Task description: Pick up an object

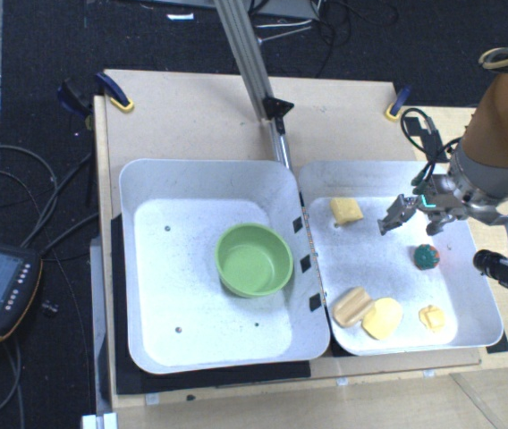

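Bright, even overhead light; no hard glare. Soft short shadows under green bowl (254, 259) and along bin (147, 195) rims. White bins near overexposed, speckle still readable. Floor around counter (200, 119) dark, low detail. Slight softness overall, mild blur on pincer (415, 219). No obvious edge distortion.

My bins (160, 239) look like matt white plastic, faintly speckled. The green bowl (254, 259) is smooth, slightly glossy plastic. Behind it, the bench (191, 119) is pale, matt board; the slanted pole (245, 47) looks like brushed metal.
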Action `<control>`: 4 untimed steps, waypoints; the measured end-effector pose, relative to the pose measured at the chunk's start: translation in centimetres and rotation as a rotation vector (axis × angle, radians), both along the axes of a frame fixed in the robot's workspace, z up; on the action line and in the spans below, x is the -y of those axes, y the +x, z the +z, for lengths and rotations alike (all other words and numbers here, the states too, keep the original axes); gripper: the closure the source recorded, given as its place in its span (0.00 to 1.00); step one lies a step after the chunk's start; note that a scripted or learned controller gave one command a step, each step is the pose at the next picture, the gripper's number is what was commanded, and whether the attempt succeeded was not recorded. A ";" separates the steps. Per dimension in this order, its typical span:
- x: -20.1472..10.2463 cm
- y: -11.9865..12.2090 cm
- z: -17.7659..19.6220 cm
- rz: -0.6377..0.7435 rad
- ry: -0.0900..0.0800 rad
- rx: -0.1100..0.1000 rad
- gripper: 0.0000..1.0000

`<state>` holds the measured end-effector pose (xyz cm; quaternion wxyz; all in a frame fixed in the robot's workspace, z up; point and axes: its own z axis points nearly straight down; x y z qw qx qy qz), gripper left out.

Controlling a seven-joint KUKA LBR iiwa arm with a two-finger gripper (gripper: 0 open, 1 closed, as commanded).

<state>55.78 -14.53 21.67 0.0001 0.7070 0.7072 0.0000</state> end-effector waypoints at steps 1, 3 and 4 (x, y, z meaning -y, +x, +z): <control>0.0 0.0 0.0 0.000 0.000 0.000 0.00; -0.7 -0.7 -10.6 0.000 0.001 -0.006 0.00; -0.8 -0.8 -12.2 0.000 0.000 -0.001 0.00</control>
